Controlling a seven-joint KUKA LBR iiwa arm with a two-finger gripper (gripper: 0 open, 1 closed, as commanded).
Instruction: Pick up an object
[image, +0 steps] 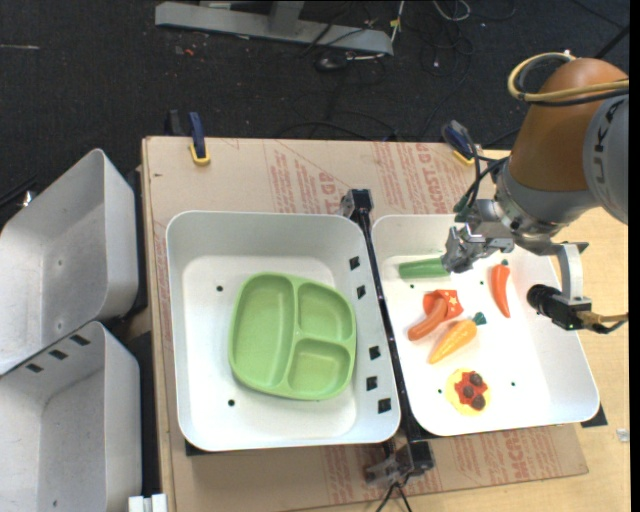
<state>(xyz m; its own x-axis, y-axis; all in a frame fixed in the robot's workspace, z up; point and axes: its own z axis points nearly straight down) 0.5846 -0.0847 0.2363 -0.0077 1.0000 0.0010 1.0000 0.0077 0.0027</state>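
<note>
Arm (570, 150) – grey housing w/ a big rounded orange band above the wrist, dark lettering partly visible on the grey at far right. Yellowish cable loops over the orange section. Gripper (458, 250): small grey metal assy w/ dark wires above it – black cylindrical module off to one side.

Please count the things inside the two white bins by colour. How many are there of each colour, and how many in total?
Green: 2, the plate and the green vegetable
Orange or red: 3, at
Yellow with dark spots: 1
Total: 6
</note>
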